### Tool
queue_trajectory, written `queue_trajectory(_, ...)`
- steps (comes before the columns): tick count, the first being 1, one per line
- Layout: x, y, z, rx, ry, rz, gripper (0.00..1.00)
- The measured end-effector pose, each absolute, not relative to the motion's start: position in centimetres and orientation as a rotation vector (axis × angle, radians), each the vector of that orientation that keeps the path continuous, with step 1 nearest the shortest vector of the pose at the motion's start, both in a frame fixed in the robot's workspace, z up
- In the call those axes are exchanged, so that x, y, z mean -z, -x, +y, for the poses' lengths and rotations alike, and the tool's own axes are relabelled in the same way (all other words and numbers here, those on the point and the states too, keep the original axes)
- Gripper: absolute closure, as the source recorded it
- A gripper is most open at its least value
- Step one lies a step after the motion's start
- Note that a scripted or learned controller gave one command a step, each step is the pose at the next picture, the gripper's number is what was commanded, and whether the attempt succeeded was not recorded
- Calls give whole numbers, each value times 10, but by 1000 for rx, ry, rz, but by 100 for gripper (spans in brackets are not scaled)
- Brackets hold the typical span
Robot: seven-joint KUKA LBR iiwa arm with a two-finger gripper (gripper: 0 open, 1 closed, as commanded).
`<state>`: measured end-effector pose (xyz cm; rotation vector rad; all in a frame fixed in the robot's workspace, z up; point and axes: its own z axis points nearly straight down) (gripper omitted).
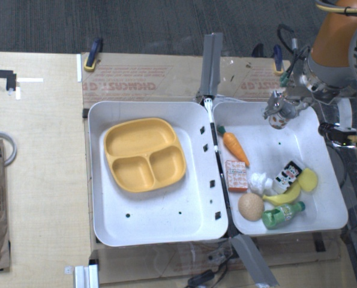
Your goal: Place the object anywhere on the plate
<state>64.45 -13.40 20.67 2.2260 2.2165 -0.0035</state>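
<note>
"CHEMCAT" lettering on cardboard (pixel 145 81)

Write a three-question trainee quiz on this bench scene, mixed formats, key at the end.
1. True or false: the yellow plate lies in the left bin.
2. Which item lies nearest the divider between the bins? A) banana B) carrot C) green bottle
3. Fill in: the plate has ___ compartments.

Key:
1. True.
2. B; the carrot lies at the right bin's left side, above the small carton.
3. Three, none holding anything. The gripper hangs over the right bin's upper part.
</note>
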Motion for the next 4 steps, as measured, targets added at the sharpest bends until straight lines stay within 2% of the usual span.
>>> queue_trajectory(1, -191, -629, -53, 4, -2172, 2273, 100)
queue_trajectory(2, -195, -571, 5, 5, -2220, 2226, 100)
queue_trajectory(3, -195, -571, 4, 5, -2221, 2224, 0)
queue_trajectory(4, -204, -572, 3, 7, -2224, 2220, 100)
